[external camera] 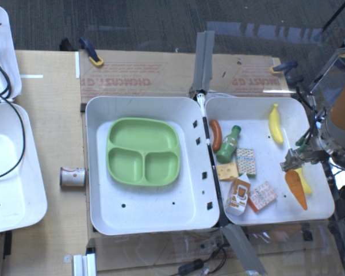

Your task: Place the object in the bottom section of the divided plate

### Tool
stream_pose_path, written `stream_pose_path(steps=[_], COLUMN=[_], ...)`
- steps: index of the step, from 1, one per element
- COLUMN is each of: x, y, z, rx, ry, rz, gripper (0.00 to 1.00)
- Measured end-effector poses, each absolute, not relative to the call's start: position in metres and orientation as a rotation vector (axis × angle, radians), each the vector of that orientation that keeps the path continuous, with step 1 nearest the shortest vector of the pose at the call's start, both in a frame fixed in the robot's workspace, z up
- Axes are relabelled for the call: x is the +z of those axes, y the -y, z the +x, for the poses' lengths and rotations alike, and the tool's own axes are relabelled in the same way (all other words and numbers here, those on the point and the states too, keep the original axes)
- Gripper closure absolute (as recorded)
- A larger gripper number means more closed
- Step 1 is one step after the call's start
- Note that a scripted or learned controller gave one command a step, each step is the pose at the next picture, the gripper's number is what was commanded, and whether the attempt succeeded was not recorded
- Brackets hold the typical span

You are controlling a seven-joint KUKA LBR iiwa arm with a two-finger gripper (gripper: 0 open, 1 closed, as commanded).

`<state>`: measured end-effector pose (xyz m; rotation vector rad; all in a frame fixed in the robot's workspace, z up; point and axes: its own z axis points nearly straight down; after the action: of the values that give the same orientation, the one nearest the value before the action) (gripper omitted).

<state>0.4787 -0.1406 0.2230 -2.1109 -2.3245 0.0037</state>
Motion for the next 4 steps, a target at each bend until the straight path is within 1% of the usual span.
stream_pose_path(steps=[1, 2, 3, 4], x=[0.237, 0.308, 0.358, 0.24], y=[0.074, 0.066, -0.002, -0.051], z=[0.517, 0.549, 0.564, 0.582], rx=[0.005, 0.009, 0.009, 0.012], ry=[2.393, 2.371, 2.418, 2.39], rz=[-2.031, -2.057, -2.003, -2.031], gripper=[1.0, 1.0, 1.0, 1.0])
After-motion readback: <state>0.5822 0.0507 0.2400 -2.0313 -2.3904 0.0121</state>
